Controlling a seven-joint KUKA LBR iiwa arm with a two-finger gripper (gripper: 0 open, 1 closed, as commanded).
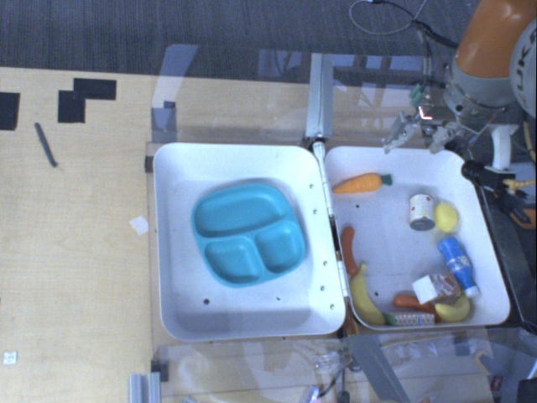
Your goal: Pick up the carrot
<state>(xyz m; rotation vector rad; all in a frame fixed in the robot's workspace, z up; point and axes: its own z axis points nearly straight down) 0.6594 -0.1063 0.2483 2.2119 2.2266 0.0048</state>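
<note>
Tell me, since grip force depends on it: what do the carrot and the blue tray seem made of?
The carrot looks like moulded plastic: even orange, smooth, with a plain green stub. The blue tray also looks like plastic, with a soft sheen and rounded compartment walls. Neither is certain from the look alone.

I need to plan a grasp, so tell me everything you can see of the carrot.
The carrot is a short orange piece with a small dark green stub at its right end and a tapered tip at its left; it looks like smooth plastic toy food. It lies flat, running roughly left to right with the left tip slightly lower, in the upper left corner of the right bin, close to the wall shared with the other bin. It rests on the bin floor with nothing else touching it. The gripper hangs above the bin's far rim, apart from it.
</note>
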